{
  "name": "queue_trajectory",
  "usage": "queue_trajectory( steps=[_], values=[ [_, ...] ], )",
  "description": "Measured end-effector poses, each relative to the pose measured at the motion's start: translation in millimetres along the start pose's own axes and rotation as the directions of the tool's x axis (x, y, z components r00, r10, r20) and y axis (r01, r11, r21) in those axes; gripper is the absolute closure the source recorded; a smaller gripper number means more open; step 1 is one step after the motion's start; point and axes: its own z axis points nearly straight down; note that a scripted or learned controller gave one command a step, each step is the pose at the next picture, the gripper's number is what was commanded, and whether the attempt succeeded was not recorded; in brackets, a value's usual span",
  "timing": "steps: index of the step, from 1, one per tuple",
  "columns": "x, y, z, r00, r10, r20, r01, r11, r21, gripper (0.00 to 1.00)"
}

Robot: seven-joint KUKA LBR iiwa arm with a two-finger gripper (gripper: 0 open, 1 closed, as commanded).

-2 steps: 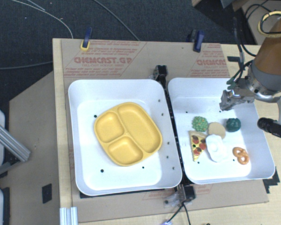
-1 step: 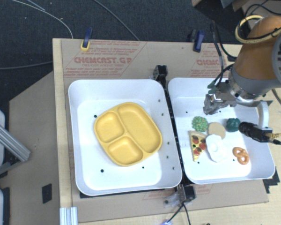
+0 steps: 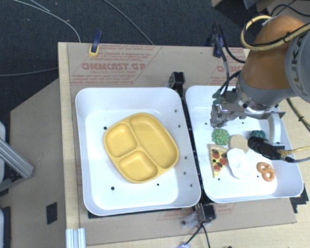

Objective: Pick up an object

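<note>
Two white bins: left (image 3: 88, 154) with yellow divided plate (image 3: 140, 146); right (image 3: 248, 189) with broccoli (image 3: 221, 136), pizza slice (image 3: 217, 159), pretzel (image 3: 266, 171), gripper (image 3: 220, 115) overhead, finger spread indiscernible.

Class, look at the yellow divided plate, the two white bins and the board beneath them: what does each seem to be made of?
Yellow divided plate: probably moulded plastic, smooth with a soft sheen and rounded compartment walls. White bins: likely thin formed plastic, glossy, with rounded rims. Board: looks like brown cardboard or paper-faced sheet, matt with red printed lettering.
</note>
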Motion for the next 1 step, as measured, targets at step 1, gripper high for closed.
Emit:
queue_trajectory(
  steps=[1],
  values=[
    [52.1, -9.9, 9.1, 1.0, 0.001, 0.001, -0.001, 1.0, 0.001, 1.0]
  ],
)
